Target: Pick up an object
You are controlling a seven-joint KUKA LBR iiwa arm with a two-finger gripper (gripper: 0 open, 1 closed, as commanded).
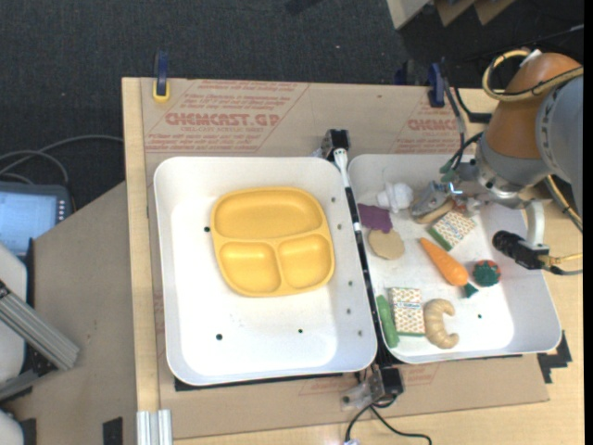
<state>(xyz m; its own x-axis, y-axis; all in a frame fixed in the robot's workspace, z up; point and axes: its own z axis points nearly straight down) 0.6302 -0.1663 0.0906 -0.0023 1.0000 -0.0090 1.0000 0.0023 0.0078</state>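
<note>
The left bin (185, 341) holds one yellow tray (272, 240), smooth plastic with three compartments. The right bin (519, 332) holds the toys. The gripper (443, 196) is low at its far side; I cannot tell its grip. Just below it lies a patterned packet (452, 229), then an orange carrot (443, 260). A round beige cookie (386, 244) and a curved croissant (440, 323) lie further.

I read red print "CHEMCAST GP" on the brown board (232, 109) under the bins, left part. It repeats at the right, partly cut off behind the arm. Smaller lines below it are illegible to me.
</note>
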